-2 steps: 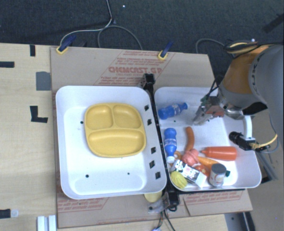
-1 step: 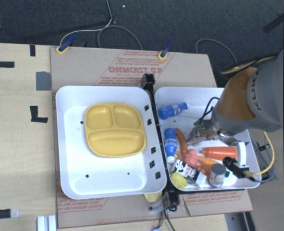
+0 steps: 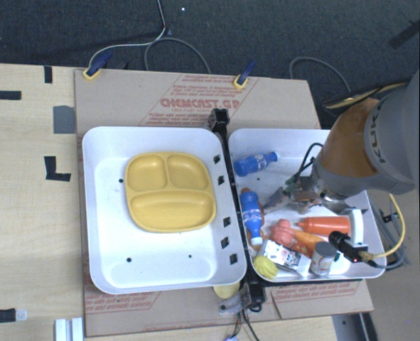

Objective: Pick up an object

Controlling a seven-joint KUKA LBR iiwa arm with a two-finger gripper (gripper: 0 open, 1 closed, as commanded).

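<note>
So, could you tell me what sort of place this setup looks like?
Probably a robotics lab bench for grasping trials: two white bins clamped on cardboard, the right one piled with small objects such as blue bottles, the left holding a yellow divided plate, with the arm reaching in.

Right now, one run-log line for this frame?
arm: over right bin | gripper: low among clutter, grasp unconfirmed | nearby: blue bottle, orange bottle | left bin: yellow tray

you have: cardboard sheet [image 3: 195,101] on the desk [image 3: 25,190], yellow clamp [image 3: 94,69], blue clamp [image 3: 244,75], dark carpet [image 3: 266,20] beyond.
</note>
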